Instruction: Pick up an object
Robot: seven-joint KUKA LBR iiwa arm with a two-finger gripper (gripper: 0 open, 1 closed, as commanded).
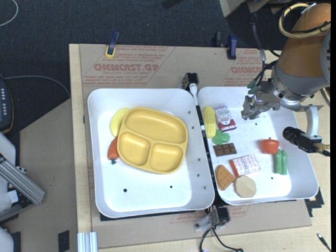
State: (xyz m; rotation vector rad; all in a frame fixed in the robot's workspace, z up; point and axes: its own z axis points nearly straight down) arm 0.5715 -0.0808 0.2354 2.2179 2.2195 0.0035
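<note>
My gripper (251,111) hangs over the back part of the right bin (296,185), just right of a small red-and-white packet (224,118). Nothing shows between its fingers. Below it in that bin lie a yellow corn cob (209,121), a green leafy piece (221,138), a brown chocolate bar (224,150), a red tomato-like piece (269,146), a green bottle-shaped piece (280,161), a red-and-white checked packet (245,165), an orange waffle piece (224,176) and a tan round biscuit (244,186).
The left bin (105,188) holds a yellow divided tray (152,139), with a yellow piece (117,121) and an orange-red carrot (113,150) at its left side. A black cylinder (300,137) on the arm juts over the right bin's right edge.
</note>
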